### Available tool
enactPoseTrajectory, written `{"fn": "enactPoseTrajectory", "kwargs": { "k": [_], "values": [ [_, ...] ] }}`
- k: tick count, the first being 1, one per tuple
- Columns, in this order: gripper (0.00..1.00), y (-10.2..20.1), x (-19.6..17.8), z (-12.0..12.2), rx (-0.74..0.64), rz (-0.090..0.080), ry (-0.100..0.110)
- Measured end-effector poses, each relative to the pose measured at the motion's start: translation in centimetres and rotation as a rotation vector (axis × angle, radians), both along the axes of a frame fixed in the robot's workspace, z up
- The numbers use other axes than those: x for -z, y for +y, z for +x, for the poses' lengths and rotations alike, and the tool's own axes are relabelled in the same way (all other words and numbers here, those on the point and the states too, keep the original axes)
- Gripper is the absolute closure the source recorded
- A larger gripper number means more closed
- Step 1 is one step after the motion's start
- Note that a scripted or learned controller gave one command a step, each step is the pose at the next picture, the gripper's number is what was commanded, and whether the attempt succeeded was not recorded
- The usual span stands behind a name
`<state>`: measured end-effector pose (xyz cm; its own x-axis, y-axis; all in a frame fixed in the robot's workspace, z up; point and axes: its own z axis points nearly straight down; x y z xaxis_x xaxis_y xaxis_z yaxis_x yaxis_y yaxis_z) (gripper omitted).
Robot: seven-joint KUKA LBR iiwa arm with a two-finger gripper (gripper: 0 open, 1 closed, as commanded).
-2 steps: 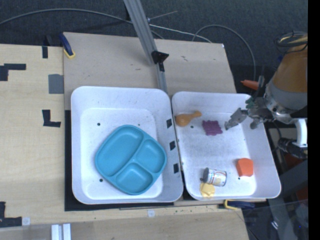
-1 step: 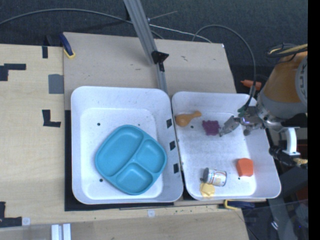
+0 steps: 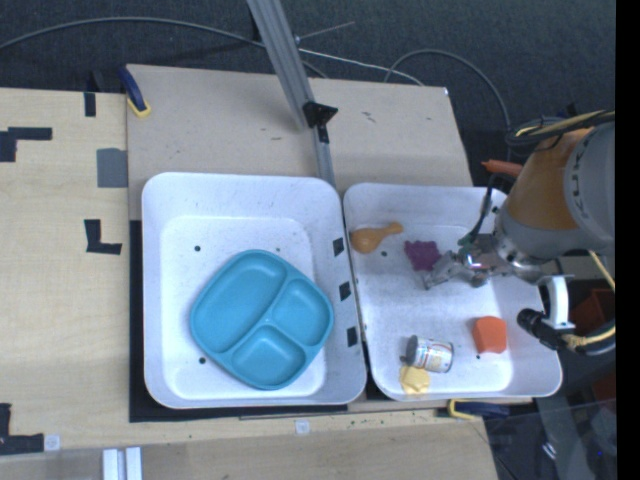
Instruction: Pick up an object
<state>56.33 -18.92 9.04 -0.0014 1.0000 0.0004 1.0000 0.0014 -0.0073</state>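
My arm (image 3: pixel 560 193) comes in from the right, grey with its orange band above the wrist, and bends down into the right bin (image 3: pixel 400 203). My end effector (image 3: pixel 440 273) sits low over the bin's upper middle, reaching toward the left, just below and to the right of a small purple object (image 3: pixel 421 254). Its tips look very close to that purple piece, perhaps touching its lower edge, but I cannot tell whether the end effector is released or clenched, and nothing is visibly caught in it.

The same bin carries four more things. An orange-tan piece with a rounded end and a thin stem (image 3: pixel 374 236) lies near the upper left wall, to the left of the purple object. An orange block (image 3: pixel 489 335) rests toward the lower right, well apart from my end effector. A small metal can (image 3: pixel 430 353) lies on its side near the bottom wall, and a yellow object (image 3: pixel 415 378) sits just below it, touching or nearly so.

The left bin (image 3: pixel 165 203) holds a blue divided plate (image 3: pixel 262 318) with three compartments, lying flat and turned at an angle in the middle.

Both bins rest side by side on the table (image 3: pixel 220 118). A grey metal pole (image 3: pixel 281 43) slants in from the top toward the gap between the bins.
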Motion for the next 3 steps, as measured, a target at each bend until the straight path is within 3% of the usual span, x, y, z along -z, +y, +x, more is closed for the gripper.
{"fn": "enactPoseTrajectory", "kwargs": {
  "k": [1, 3],
  "values": [
    [1.0, 0.1, -1.3, 0.2, -0.002, 0.001, -0.004],
    [1.0, -1.5, -10.7, 0.4, 0.001, -0.002, -0.01]
  ]
}}
